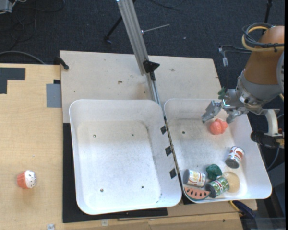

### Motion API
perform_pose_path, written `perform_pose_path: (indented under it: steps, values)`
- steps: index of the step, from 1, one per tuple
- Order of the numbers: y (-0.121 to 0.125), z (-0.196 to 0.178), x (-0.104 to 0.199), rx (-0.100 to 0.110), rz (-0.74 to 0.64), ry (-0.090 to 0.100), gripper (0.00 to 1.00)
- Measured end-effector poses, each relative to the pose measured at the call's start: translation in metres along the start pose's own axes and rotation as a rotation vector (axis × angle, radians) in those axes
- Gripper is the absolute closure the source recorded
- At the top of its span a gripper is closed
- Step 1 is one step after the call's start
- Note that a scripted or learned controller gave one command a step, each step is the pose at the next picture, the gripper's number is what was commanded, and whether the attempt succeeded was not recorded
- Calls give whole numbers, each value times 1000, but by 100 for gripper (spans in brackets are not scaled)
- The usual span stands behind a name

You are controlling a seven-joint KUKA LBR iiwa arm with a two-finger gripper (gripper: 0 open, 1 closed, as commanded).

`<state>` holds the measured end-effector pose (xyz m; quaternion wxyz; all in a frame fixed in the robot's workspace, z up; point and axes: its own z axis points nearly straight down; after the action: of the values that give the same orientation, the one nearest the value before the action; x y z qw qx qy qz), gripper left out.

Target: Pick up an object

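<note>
Gripper hovered just above the red-orange object in the right bin, fingers spread wide, holding nothing. Pick not yet done; descent, closure & lift left.

- Pale bench top carries two white bins side by side.
- Left bin touches the right bin.
- Far left of the left bin, a small red-and-white toy sits on the wooden board.
</note>
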<state>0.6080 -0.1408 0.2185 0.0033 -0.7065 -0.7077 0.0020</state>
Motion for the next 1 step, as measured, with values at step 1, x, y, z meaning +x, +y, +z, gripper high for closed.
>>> perform_pose_path:
  steps: [1]
  values:
    - [1, -3, 0, -5, 0, -1, 0]
